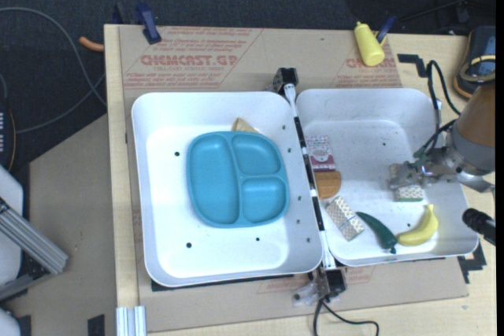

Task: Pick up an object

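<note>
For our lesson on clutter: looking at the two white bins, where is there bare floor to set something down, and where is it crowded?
Left bin: bare floor rings the blue divided plate, widest along the near and left walls. Right bin: the far half is bare, between the far wall and the gripper. Crowded: its near strip, with the banana, the dark green piece and the small packets by the divider.

Two bins sat side by side. The left bin (157,248) held a divided tray (236,177). Right of that tray, in the right bin (370,102), lay a carton (320,153), a wrapped bar (346,217) and a banana (420,228).
</note>
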Action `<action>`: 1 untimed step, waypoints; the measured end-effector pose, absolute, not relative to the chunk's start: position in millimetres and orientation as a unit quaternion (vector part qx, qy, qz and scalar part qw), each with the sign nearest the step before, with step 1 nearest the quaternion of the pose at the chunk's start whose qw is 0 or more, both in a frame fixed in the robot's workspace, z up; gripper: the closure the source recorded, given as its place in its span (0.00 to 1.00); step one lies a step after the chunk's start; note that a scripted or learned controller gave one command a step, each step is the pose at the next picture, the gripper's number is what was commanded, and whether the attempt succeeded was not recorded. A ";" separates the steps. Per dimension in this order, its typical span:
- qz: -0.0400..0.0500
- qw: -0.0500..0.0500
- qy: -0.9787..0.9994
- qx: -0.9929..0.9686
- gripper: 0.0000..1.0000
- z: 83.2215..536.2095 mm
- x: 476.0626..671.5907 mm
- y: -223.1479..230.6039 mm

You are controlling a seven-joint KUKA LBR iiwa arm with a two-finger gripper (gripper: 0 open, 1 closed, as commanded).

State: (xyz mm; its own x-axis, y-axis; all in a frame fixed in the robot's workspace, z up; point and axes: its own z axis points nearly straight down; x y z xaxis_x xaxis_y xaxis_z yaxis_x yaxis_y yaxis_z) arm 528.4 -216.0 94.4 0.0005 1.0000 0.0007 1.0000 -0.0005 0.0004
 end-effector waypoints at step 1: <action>-0.001 -0.001 -0.708 -0.706 1.00 161.0 576.5 -153.8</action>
